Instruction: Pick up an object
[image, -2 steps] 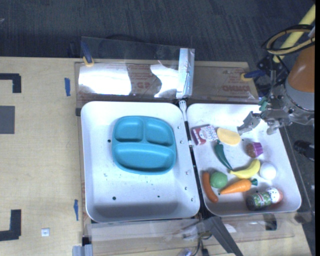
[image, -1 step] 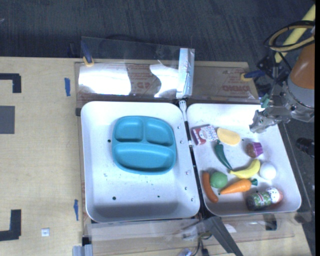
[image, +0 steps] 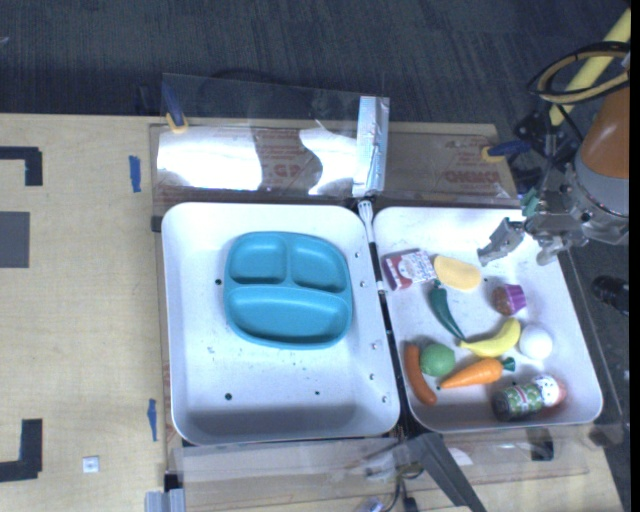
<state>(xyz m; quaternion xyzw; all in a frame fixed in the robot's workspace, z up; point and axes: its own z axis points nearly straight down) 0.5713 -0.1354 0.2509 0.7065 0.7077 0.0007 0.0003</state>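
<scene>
My gripper (image: 522, 244) hovers over the upper right part of the right bin (image: 580, 330), open, with nothing between its fingers. Below it lie several toy foods: a yellow piece (image: 457, 272), a purple cup-like piece (image: 509, 297), a red-and-white packet (image: 408, 268), a dark green pepper (image: 444, 310), a banana (image: 492, 340), a white egg (image: 536, 344), a green ball (image: 437, 359), a carrot (image: 470, 375), an orange-red piece (image: 417, 377) and a small jar with a green label (image: 527, 396).
The left bin (image: 200, 400) holds a blue divided plate (image: 288, 288). A clear upright panel (image: 270, 150) stands behind the bins. Yellow cables (image: 580, 75) hang at the upper right near the arm.
</scene>
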